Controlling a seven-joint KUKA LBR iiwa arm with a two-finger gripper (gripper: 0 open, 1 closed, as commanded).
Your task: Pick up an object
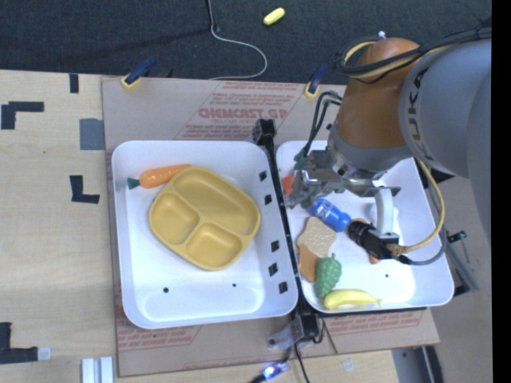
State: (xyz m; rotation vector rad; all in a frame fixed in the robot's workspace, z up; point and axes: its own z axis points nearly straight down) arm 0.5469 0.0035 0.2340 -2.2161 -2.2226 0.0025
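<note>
2 white bins sit side by side on the bench (48, 238). The left bin (136, 294) holds a yellow tray (205, 216) with 3 dips in it. An orange carrot (160, 175) lies just beside the tray, at its upper left corner, and touches it.

The right bin (423, 282) is on the other side of the tray. The big grey and orange arm (383, 102) hangs over this bin. Its hand (307, 183) is low in the bin, near the wall next to the tray. The arm hides the fingers, so I cannot tell if the hand is apart or together, and I cannot see anything held in it.

A blue bottle (330, 214) lies just under the hand, a bit farther from the tray. A slice of bread (317, 238) lies below the bottle, near the tray's lower right corner. A green bumpy fruit (327, 274) sits below the bread and touches it. A yellow banana (351, 298) lies below the green fruit, at the near edge of the bin.

A small yellow thing (274, 16) lies on the dark floor far above the tray.
</note>
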